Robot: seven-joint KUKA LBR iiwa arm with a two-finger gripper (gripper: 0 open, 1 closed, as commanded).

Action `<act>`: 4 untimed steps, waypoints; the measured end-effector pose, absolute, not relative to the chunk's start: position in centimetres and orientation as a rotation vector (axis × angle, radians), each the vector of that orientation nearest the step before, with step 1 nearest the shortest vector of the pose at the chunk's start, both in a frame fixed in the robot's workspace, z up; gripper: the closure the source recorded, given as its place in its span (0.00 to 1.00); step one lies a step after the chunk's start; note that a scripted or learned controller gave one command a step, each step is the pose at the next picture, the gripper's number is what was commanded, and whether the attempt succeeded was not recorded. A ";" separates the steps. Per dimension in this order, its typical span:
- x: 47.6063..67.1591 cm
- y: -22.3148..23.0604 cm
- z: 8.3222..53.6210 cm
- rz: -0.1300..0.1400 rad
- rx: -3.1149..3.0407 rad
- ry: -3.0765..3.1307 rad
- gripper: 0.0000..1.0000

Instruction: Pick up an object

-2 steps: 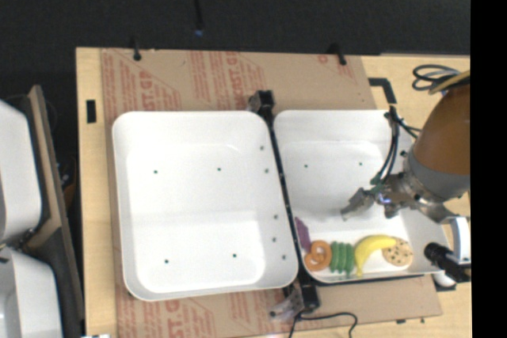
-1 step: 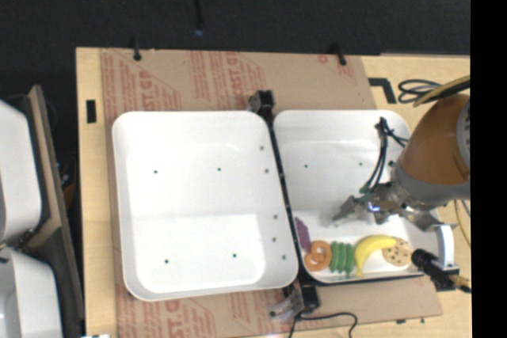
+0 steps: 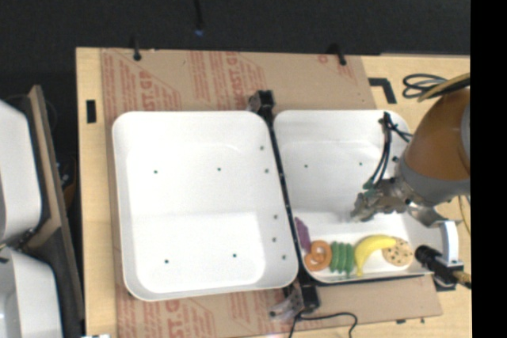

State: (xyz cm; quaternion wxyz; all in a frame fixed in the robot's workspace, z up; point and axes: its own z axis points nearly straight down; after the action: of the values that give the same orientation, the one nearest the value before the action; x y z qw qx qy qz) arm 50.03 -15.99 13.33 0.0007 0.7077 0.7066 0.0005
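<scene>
You see the arm cut off at the right, and the tool is too dark and blurred to tell its state. The banana lies just below it at the right bin's near wall, long axis left-right, between green pieces and a cookie.
</scene>
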 end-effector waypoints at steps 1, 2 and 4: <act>50.7 -15.2 18.4 0.005 2.217 2.219 1.00; 50.8 -15.3 23.4 0.005 2.218 2.218 1.00; 52.7 -5.6 23.7 0.002 2.216 2.226 1.00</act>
State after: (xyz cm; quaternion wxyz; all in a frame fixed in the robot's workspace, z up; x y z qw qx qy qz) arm 52.72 -5.58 23.66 0.0000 0.7055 0.7087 0.0007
